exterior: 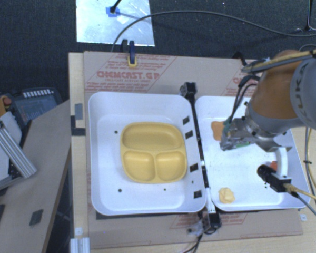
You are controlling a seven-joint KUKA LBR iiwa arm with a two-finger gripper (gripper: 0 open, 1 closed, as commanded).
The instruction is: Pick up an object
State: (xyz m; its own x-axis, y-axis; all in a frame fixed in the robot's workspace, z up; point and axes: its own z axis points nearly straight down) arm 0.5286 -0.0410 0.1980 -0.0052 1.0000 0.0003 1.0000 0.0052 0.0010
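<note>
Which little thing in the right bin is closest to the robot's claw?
The orange piece, right beside the gripper near the bin's left wall. The pale yellow lump sits much farther away, by the front edge.

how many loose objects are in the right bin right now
2 that I can make out: a small yellow piece near the bin's front edge, and an orange piece by its left wall, beside the gripper. The arm may hide others.

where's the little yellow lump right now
The yellow lump lies in the right bin, near its front left corner, apart from the gripper farther back.
</note>
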